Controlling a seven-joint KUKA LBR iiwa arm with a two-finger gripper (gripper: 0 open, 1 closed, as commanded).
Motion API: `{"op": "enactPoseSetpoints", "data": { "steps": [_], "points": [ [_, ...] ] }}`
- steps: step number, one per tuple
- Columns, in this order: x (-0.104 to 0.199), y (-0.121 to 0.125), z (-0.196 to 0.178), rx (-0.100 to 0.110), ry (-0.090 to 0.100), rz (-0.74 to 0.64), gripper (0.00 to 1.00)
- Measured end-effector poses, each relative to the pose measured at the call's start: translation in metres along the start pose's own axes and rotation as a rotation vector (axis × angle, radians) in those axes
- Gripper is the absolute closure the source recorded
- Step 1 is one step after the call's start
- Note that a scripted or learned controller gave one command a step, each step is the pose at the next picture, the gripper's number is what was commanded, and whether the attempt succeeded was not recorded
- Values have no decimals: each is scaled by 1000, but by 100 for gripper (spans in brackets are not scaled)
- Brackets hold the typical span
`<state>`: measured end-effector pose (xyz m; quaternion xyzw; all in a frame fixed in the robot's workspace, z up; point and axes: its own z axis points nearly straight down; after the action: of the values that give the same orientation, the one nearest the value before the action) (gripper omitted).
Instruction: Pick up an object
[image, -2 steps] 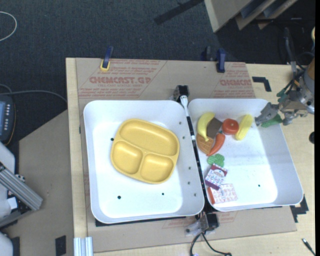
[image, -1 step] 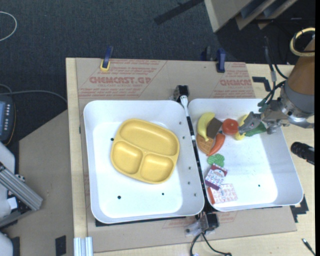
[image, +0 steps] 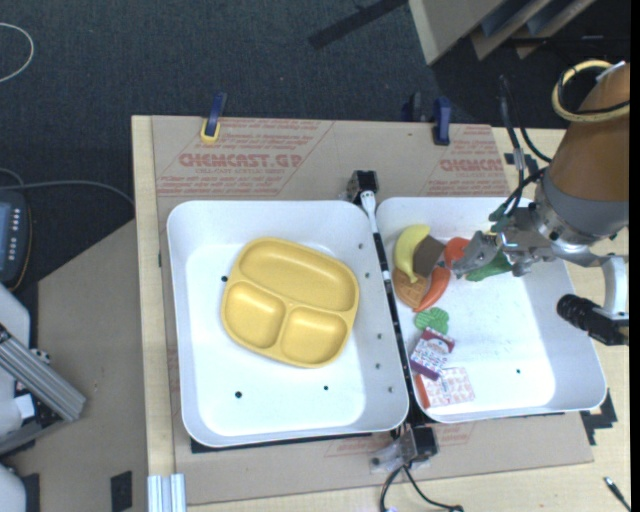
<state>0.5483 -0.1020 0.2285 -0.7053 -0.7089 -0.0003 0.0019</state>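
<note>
1. Camera view, surface: a brown board (image: 300, 150) printed with red lettering covers the bench, held at its far edge by a yellow clamp (image: 211, 127) and a blue clamp (image: 441, 120). Dark carpet (image: 150, 60) lies beyond; a thin cable (image: 60, 185) crosses it on the left.
2. Two shallow white bins sit side by side on the board, touching along a black seam. The left bin (image: 200, 380) holds a yellow divided tray (image: 290, 302), tilted slightly, with three compartments.
3. The right bin (image: 540, 370) holds a cluster against its left wall: a banana (image: 410, 245) at the far end, an orange carrot-like piece (image: 437, 283) beside it, a small green item (image: 433, 320), then printed packets (image: 440, 375) nearer.
4. The arm (image: 590, 150) enters from the right, orange band above a grey wrist. The gripper (image: 478, 258) is low over the right bin's far part, just right of the banana. A green object (image: 487, 266) lies at the fingertips; I cannot tell whether the jaws are spread or pinching it.
5. A grey metal frame (image: 40, 375) stands at the left edge.
</note>
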Motion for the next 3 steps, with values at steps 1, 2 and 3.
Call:
{"op": "enactPoseSetpoints", "data": {
  "steps": [1, 2, 3],
  "points": [
    [48, -34, -2, 2, 0, 1, 100],
    [97, -49, 13, 2, -2, 2, 100],
    [118, -49, 4, -4, -3, 3, 100]
  ]
}}
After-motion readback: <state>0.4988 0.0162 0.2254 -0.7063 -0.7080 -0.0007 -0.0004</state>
